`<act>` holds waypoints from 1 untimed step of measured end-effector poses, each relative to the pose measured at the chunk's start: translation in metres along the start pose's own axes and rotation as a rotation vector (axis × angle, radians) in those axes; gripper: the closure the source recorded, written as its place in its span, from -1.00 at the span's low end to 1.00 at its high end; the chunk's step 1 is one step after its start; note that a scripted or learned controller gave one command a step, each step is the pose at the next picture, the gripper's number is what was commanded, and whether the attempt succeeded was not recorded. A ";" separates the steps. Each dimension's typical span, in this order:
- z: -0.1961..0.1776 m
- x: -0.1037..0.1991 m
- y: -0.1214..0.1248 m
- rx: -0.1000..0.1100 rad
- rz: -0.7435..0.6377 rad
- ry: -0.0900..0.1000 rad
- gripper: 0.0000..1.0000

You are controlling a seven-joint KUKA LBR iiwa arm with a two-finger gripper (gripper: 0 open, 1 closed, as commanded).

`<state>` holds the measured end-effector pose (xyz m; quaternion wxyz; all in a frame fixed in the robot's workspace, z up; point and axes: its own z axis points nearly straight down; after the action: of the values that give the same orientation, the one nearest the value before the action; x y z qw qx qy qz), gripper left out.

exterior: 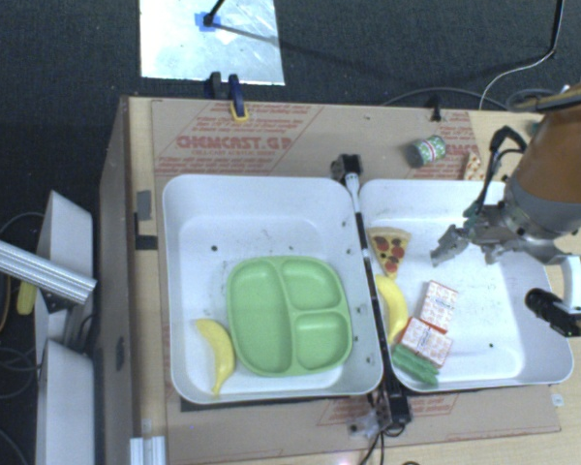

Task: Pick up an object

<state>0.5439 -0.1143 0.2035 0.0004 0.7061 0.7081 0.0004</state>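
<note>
My gripper (468, 250) hangs over the upper middle of the right bin (542, 356), its two fingers spread apart and nothing between them. A toy pizza slice (390, 248) lies to its left near the divider. Below it lie a yellow banana (394, 304), two red-and-white boxes (439, 302) (426, 339) and a green piece (414, 365). In the left bin (189, 260) a green divided plate (290, 315) lies with a second banana (216, 350) beside it.
A small green can (429, 150) lies on the cardboard behind the right bin. A blue clamp (235, 95) sits at the bench's back edge. The arm's grey body (562, 182) covers the right bin's upper right corner.
</note>
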 end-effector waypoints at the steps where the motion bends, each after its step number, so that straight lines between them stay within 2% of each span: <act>1: 0.119 -0.019 -0.016 -0.001 0.002 -0.001 -1.00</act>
<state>0.5283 -0.1329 0.0846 0.0010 0.7067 0.7075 0.0004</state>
